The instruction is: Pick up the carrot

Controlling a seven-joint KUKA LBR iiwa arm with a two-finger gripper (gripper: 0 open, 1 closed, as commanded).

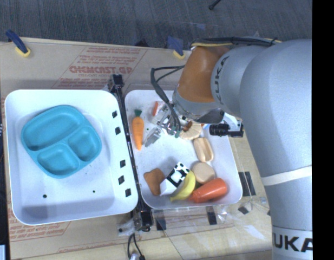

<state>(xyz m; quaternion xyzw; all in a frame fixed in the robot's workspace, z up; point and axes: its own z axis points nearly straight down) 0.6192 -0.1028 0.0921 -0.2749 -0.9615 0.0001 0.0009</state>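
My hand (162,126) hangs just right of the carrot (137,131), which lies lengthwise by the left wall of the right bin (231,161). My fingers look parted with nothing between them. I should shift left until they straddle the carrot's middle, then lower and close across its width. The cardboard (96,69) reads "CHEMCAST GP"; my arm (288,145) shows "UKA".

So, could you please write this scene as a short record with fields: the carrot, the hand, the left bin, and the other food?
carrot: lies in the right bin, at its left wall, green top pointing away from the camera
hand: above the right bin, just right of the carrot, nothing seen between its fingers
left bin: holds a blue divided plate
other food: banana, bread roll, red vegetable in the right bin
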